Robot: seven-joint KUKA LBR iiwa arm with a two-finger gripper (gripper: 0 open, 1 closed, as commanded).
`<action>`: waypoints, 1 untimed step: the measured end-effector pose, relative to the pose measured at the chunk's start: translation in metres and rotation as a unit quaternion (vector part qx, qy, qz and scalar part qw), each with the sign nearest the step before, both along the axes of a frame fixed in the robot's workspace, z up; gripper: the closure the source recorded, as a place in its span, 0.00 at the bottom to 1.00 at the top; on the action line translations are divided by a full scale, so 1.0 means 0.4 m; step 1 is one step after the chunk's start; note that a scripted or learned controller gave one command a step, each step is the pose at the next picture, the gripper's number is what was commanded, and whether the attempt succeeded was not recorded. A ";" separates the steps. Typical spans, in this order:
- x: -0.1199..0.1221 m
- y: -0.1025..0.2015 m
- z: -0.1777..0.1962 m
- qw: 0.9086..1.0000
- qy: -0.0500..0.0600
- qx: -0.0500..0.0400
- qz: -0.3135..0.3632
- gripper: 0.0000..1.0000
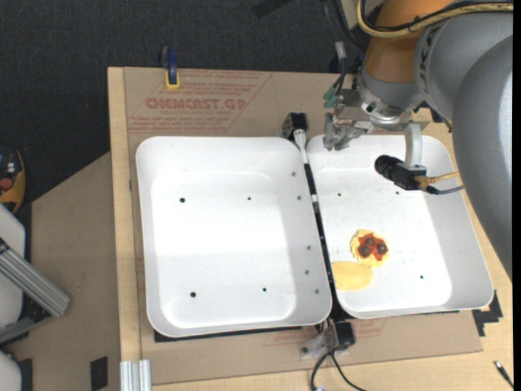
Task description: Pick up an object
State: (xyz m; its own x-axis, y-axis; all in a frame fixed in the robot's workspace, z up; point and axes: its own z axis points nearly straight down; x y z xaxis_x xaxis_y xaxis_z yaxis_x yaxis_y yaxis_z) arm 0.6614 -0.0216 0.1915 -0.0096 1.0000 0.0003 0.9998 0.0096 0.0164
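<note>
A: What do we find hard to make out?

B: The arm [456,47] is cut off at the upper right of the frame. Its gripper [338,137] sits at the right bin's [440,292] top edge; we cannot tell how its fingers stand.

A: And the objects?

B: Low in that bin lie a yellow piece [352,276] and, touching it, a yellow disc with dark red spots [369,247]. The brown board [203,96] reads "CHEMCAST GP".
</note>
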 end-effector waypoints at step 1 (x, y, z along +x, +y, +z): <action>0.017 -0.045 0.134 1.000 0.004 -0.001 -0.004 1.00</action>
